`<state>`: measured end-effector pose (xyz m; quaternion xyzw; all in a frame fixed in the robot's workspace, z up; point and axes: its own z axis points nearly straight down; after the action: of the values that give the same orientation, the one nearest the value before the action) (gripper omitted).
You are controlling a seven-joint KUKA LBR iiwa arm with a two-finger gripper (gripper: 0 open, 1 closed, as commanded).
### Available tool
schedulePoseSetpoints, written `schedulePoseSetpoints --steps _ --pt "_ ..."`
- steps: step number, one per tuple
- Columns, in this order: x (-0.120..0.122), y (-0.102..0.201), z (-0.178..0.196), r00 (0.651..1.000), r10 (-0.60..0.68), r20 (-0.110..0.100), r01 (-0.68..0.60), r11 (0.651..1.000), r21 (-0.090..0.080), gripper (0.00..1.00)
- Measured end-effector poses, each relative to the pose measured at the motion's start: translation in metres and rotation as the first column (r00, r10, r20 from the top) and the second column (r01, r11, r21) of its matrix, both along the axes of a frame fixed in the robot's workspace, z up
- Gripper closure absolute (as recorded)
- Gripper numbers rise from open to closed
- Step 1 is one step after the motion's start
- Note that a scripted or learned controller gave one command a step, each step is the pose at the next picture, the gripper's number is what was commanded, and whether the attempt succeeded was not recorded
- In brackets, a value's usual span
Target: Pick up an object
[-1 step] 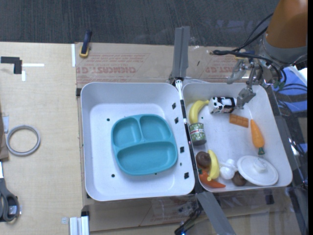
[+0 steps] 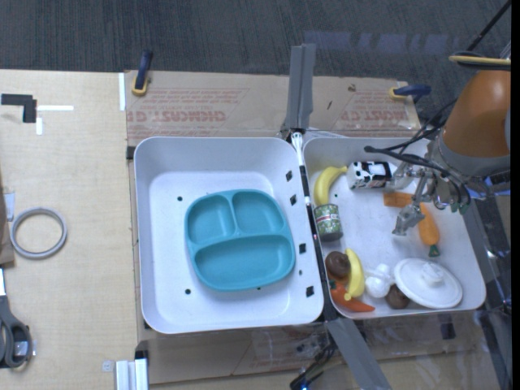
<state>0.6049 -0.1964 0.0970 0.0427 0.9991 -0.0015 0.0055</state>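
Jaws blurred among cables and bright metal: cannot tell whether wide or narrow, nor whether anything sits between them. Belonging to the gripper (image 2: 409, 216), low over the upper right part of the right bin (image 2: 475, 258). Just beside it, toward the bin's right wall, an orange carrot (image 2: 428, 231), lying lengthwise, possibly touching the metal. On the gripper's other side, a little higher in the view, a flat orange piece (image 2: 398, 199) on the bin floor. Farther left, near the top wall, a black-and-white toy (image 2: 370, 174), and beside that a yellow banana (image 2: 325, 184), curved along the left wall. Below the banana, a small green can (image 2: 328, 221), upright. Along the near wall, well apart from the gripper: a white lid (image 2: 428, 283) with a knob, a brown lump (image 2: 397, 297) touching its left edge, a white ball (image 2: 377, 283), a second small banana (image 2: 355, 273) leaning on a dark brown fruit (image 2: 336, 264), and a red-orange pepper (image 2: 351, 303) at the bottom. Above the gripper, the orange band (image 2: 479, 112) of the arm, reaching in from the right. Across the divider, the left bin (image 2: 154, 218) with a blue divided plate (image 2: 240, 240) lying flat at its middle. Behind both bins, a sheet of cardboard (image 2: 211, 104). Far left on the bench, a grey tape ring (image 2: 37, 232) and, lower, scissors (image 2: 12, 340).
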Motion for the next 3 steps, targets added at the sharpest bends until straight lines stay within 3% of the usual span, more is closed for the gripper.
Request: schedulePoseSetpoints --steps 1,2,3 --pt "-0.059 -0.011 0.000 0.999 -0.046 0.000 0.046 0.999 0.000 0.00" --pt "-0.034 0.019 0.000 0.999 -0.045 0.004 0.045 0.999 0.001 0.00" --pt "-0.061 0.004 0.000 0.998 -0.066 0.002 0.066 0.998 0.001 0.00"
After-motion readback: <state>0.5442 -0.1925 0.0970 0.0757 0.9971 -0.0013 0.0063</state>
